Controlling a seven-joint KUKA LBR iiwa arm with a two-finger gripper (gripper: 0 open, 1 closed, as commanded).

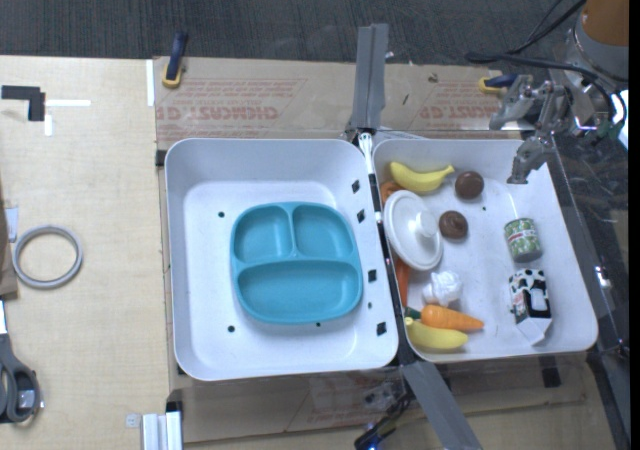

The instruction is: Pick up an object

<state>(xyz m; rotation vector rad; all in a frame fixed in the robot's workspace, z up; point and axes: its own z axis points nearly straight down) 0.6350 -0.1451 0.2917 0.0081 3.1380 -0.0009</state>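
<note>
Green can (521,238) standing by itself in the right bin (572,268), just below the gripper (527,160), looks the easiest grab, though honestly can't tell how its fingers stand, so I'd drop straight down and centre over it.

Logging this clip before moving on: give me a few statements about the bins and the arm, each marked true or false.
1. The blue divided plate lies in the left bin. True.
2. The gripper holds a banana. False: it hangs near the right bin's top edge, nothing seen between its fingers.
3. A carrot lies beside a banana near the right bin's bottom edge. True.
4. The green can sits on the plate. False: it is in the right bin.
</note>
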